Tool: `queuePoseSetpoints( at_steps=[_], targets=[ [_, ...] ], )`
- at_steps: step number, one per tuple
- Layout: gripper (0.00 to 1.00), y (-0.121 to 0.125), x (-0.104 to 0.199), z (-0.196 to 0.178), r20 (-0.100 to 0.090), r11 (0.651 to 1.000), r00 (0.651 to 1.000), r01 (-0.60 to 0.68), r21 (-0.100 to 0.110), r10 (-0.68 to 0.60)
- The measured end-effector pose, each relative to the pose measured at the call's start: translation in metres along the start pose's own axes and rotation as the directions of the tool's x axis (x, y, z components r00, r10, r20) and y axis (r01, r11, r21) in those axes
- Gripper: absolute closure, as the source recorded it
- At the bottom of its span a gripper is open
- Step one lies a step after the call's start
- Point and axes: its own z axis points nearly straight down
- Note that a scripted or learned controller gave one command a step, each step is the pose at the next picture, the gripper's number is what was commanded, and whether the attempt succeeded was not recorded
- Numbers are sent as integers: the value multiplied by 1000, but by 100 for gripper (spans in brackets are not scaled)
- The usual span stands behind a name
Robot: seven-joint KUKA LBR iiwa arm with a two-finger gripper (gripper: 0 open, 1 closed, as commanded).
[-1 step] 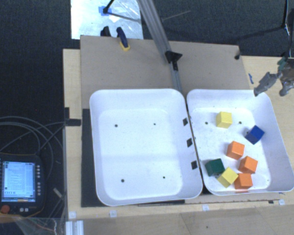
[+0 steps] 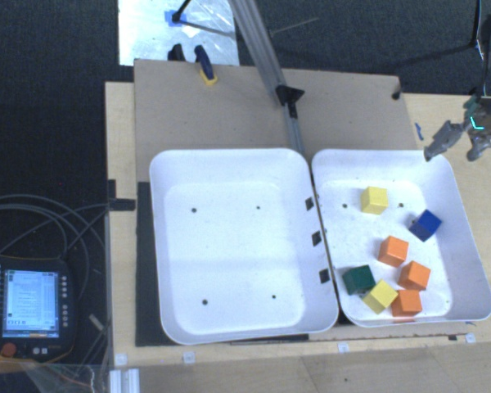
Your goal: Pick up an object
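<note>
The right bin (image 2: 472, 256) holds several small cubes: a yellow one (image 2: 375, 200) at the back, a blue one (image 2: 425, 224), three orange ones (image 2: 394, 250) (image 2: 415, 275) (image 2: 407, 302), a green one (image 2: 359, 279) and a second yellow one (image 2: 380, 295) near the front. My gripper (image 2: 457, 147) hangs at the far right, above the bin's back right corner and well clear of the cubes. Its two fingers are spread open with nothing between them.
The left bin (image 2: 229, 155) lies beside the right one on a brown board. A slanted grey pole (image 2: 262, 43) with a black clamp crosses the back. A teach pendant (image 2: 24, 305) and cables lie on the floor at the lower left.
</note>
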Motion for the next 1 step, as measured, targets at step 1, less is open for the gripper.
queuePoseSetpoints(
  at_steps=[1],
  targets=[
    [0, -10, 2, 52, -1, 1000, 1000, -3, 4, 3]
  ],
)
